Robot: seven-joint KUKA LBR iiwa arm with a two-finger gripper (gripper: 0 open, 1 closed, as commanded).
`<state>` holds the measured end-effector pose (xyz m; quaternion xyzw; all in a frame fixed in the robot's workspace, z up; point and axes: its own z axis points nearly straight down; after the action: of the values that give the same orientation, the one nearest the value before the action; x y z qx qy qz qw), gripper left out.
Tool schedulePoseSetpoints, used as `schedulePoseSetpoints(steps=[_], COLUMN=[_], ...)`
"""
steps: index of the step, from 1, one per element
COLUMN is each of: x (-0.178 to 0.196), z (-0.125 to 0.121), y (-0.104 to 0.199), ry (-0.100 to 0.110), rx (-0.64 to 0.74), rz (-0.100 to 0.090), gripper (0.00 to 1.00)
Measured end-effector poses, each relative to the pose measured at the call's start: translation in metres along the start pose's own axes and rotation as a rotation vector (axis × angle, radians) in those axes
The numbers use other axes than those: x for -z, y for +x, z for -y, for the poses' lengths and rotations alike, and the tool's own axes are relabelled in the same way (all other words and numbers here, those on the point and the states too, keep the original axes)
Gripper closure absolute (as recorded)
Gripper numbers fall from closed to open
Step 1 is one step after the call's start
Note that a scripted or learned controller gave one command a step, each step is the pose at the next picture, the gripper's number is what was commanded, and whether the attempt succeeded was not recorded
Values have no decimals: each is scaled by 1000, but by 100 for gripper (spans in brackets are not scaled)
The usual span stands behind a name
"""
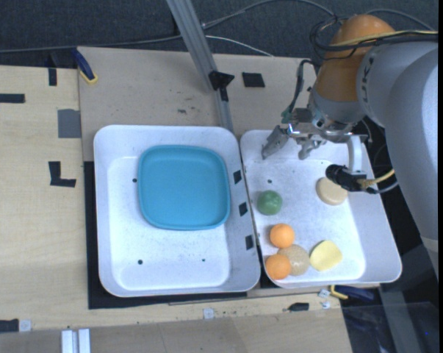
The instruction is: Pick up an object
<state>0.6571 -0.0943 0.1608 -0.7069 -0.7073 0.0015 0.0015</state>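
Observation:
My gripper [289,147] hangs over the far end of the right bin [368,226], its two fingers spread apart with nothing between them. Below it in that bin lie a green ball [269,202], an orange ball [282,235], a second orange ball [278,266], a beige round piece [297,259], a yellow piece [325,255] and a cream round piece [330,190]. The green ball is the nearest to the fingertips, a short way toward the front of the bin.
The left bin [118,219] holds a blue square plate [183,187]. A grey metal post [199,46] slants across the bench behind the bins. The arm's grey body [405,123] covers the right side.

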Motion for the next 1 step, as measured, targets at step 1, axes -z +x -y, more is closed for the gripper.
schedulePoseSetpoints(steps=[1], x=[-62], z=[5], y=[1], ry=[1], rx=[0], rz=[0], gripper=[0])
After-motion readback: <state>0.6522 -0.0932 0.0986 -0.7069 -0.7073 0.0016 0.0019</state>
